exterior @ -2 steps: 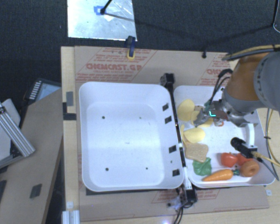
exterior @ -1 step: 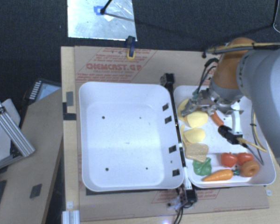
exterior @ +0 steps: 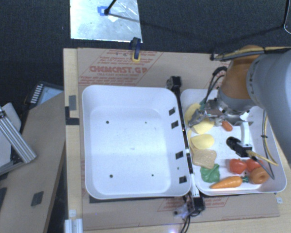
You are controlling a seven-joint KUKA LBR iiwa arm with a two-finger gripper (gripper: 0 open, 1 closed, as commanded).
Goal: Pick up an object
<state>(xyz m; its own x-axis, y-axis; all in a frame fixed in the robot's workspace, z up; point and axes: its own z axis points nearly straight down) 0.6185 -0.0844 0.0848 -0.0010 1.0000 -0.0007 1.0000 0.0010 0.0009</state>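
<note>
White plastic forms the left bin [exterior: 131, 144], and the right bin [exterior: 282, 181] is set just beside it. Near the right bin's left wall the gripper [exterior: 205, 116] is lowered over a pale yellow piece [exterior: 202, 128]; whether it is apart or closed cannot be told. Below that piece a yellow lump [exterior: 202, 141], a tan bread slice [exterior: 205, 157] and a green piece [exterior: 211, 173] are lined up. Further right, a carrot [exterior: 226, 182], a red tomato [exterior: 237, 165] and an orange ball [exterior: 258, 175] are grouped.
</note>
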